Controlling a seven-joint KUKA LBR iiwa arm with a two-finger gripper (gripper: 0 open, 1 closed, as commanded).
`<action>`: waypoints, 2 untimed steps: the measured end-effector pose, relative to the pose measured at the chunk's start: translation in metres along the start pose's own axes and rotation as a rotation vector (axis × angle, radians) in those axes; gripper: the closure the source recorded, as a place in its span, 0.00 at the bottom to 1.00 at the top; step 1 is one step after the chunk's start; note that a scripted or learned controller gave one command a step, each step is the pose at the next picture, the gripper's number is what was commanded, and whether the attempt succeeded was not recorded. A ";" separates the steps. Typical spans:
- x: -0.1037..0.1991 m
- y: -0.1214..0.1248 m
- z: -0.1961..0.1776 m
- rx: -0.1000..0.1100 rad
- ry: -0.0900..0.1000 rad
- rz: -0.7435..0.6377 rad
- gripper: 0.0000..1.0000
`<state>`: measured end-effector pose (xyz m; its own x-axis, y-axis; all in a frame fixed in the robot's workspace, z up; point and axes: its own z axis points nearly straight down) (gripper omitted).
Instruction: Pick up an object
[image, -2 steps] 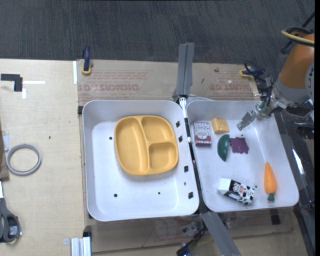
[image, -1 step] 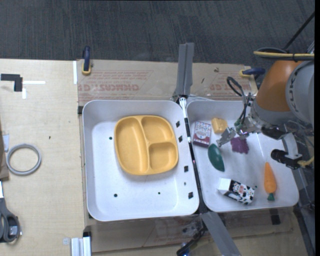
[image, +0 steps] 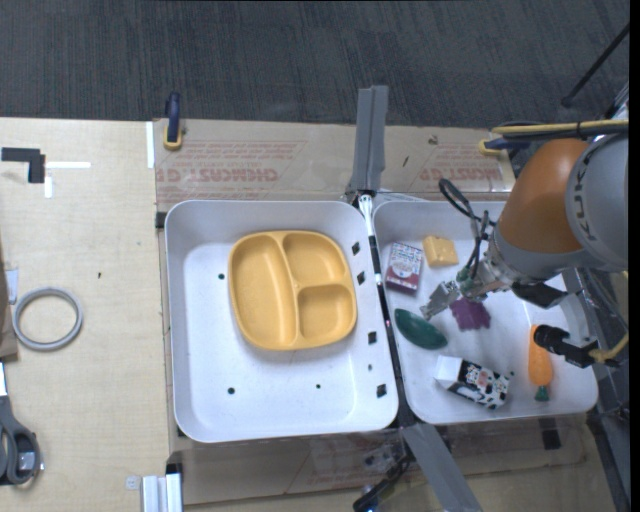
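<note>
Nearest the camera in the right bin (image: 580, 405) lie a cow-patterned box (image: 478, 383) and a carrot (image: 540, 365). Beyond them, the gripper (image: 443, 298) hovers spread and released above a green leaf-shaped piece (image: 420, 329), beside a purple toy (image: 470, 314). Nothing is grasped yet; closing and lifting remain. Left of this bin, a yellow divided plate (image: 293, 290) sits on the table's (image: 80, 220) other bin.

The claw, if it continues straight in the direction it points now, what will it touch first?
Probably the dark green object, lying just below-left of the claw on the right bin floor. Depth is unclear, so the claw's height above it is uncertain.
</note>
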<state>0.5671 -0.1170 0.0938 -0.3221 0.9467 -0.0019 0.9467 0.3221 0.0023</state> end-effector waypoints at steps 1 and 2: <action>0.019 -0.051 0.000 0.000 0.000 0.111 0.00; -0.011 0.036 0.002 0.004 0.000 0.290 0.00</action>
<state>0.6045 -0.1158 0.0917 -0.0381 0.9993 -0.0022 0.9993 0.0381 -0.0007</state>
